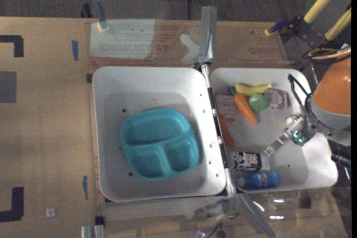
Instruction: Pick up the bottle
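Gripper (274,147): hangs low over the right bin, fingers slanting down-left; whether they are parted or closed cannot be told; nothing seen between them.
Arm (333,95): orange band at the view's right edge, above the right bin's far side.
Bottle (261,179): blue, lying on its side along the right bin's near wall, near the gripper tip but apart from it.
Carton (247,161): small, dark-and-white, just beside the bottle, between it and the gripper.
Right bin (319,167): white; bare floor on its right half.
Far clutter: carrot (245,108), banana (252,88), green ball (257,101), bunched together.
Left bin (109,92): teal divided tray (160,143) in the middle, bare margin all round.
Bench (44,136): pale wood, blue tape marks.
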Robot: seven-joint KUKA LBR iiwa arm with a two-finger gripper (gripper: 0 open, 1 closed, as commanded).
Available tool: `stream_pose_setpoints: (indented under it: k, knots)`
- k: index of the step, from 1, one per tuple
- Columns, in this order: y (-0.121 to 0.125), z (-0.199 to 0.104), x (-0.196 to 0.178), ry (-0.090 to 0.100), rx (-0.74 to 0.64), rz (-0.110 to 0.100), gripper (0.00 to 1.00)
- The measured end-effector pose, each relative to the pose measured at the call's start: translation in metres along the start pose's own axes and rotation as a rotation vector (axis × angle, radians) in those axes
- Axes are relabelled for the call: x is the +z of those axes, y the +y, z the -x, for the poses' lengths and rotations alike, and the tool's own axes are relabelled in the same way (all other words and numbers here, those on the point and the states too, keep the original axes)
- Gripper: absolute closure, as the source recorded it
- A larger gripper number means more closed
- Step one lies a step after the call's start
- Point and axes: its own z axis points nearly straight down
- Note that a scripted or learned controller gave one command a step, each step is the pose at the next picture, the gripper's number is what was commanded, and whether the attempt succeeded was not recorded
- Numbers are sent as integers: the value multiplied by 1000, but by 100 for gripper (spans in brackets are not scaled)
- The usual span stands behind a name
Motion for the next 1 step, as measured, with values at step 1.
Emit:
stream_pose_setpoints:
  k: [1]
  knots:
    - [-28, -21, 9, 15, 276, 8, 0]
